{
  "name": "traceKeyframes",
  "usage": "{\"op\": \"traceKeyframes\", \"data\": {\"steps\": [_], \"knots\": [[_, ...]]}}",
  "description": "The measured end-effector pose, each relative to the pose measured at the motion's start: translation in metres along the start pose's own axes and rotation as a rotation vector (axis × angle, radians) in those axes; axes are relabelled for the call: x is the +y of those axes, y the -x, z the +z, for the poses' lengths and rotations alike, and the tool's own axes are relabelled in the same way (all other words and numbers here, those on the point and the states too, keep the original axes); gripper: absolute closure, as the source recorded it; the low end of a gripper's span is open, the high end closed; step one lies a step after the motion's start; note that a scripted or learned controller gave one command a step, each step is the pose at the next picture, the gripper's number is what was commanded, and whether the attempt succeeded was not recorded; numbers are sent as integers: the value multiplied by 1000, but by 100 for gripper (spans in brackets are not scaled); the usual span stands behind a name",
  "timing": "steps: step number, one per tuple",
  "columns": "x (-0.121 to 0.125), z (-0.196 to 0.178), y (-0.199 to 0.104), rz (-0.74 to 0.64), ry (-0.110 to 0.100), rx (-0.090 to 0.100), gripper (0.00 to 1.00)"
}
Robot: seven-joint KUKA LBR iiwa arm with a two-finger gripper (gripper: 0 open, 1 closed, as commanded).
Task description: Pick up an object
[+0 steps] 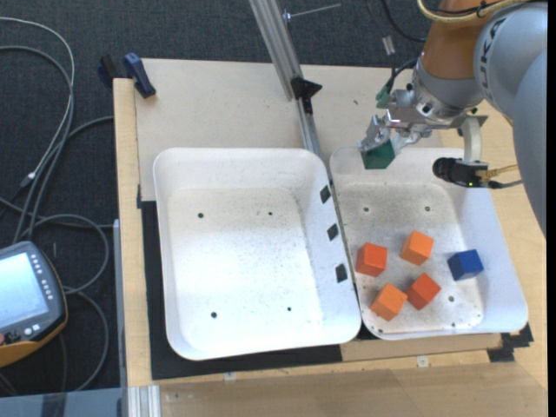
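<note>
- The claw (380, 146) hangs over the far left corner of the right bin (495, 259), and there is a green block (378, 155) pinched between its fingers, lifted clear of the bin floor.
- Only part of the green block shows; its upper part is tucked under the metal claw body, so its full shape is hard to make out.
- The arm (486, 33) comes in from the upper right, orange band up top, and runs off the edge of the view.
- Down in the right bin: four orange cubes, one at centre left (372, 258), one just right of it and further back (417, 247), one near the front (389, 301), one beside that (424, 290).
- A blue cube (466, 264) sits apart to their right, near the bin's right wall.
- The left bin (174, 181) lies beside it on the desk (217, 102), its floor speckled.
- A slanted metal rail (278, 42) crosses the desk's far side, its top cut off.
</note>
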State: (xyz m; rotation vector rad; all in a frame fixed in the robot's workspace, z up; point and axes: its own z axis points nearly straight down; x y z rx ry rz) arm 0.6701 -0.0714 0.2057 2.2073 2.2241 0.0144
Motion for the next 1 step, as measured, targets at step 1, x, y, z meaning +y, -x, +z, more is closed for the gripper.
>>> {"op": "traceKeyframes", "data": {"steps": [1], "knots": [[-25, 6, -92, -1, -18, 4, 100]]}}
